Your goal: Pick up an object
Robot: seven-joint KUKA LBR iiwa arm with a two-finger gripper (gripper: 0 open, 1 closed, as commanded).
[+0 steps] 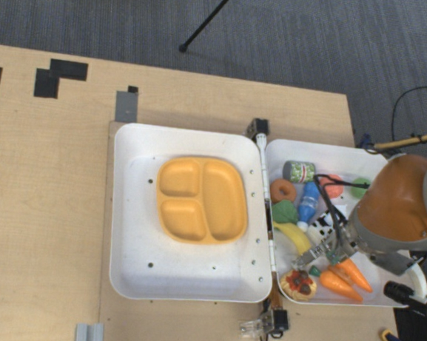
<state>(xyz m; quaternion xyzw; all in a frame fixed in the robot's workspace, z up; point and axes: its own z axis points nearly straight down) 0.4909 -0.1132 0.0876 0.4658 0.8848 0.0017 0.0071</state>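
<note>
The right bin (348, 154) holds a heap of toy food. In it I see a green can (299, 170), a brown donut (282, 190), a green lump (284, 210), a blue bottle (309, 202), a yellow banana (295, 237), two orange carrots (345, 278) and a small round tart (299, 283). My gripper (317, 257) hangs low over the bin's front part, between the banana, the tart and the carrots. The orange wrist band (396, 201) covers the bin's right side. Nothing shows as held.
The left bin (135, 263) carries a yellow divided plate (200, 200). A red piece (334, 188) and a black-and-white item (320, 226) lie among the toys. Black cables (336, 214) run along the wrist. A clip (259, 326) sits on the bench in front of the bins.
</note>
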